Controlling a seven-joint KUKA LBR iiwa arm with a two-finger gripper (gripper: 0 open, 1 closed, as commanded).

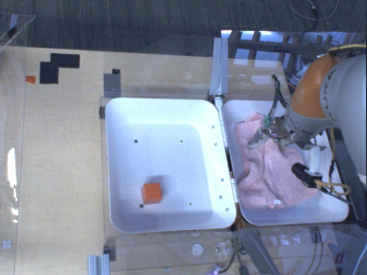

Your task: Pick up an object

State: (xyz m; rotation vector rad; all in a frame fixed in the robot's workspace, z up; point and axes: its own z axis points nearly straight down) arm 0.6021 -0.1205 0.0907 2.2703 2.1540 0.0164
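A small orange cube [152, 193] lies in the left white bin [120, 153], near its front left. A crumpled pink cloth [266, 176] covers most of the right white bin [321, 213]. My gripper [269, 144] hangs over the back part of the cloth, low and close to it or touching it. Its fingers stand open, spread to either side of a raised fold. Nothing is lifted between them. The grey arm with its orange band [312, 93] comes in from the right.
A metal divider rail [226, 153] runs between the two bins. Black blocks [57, 66] and a tiny orange mark [30, 79] sit on the wooden bench at far left. Cables and a dark fitting [307, 175] hang by the arm over the right bin.
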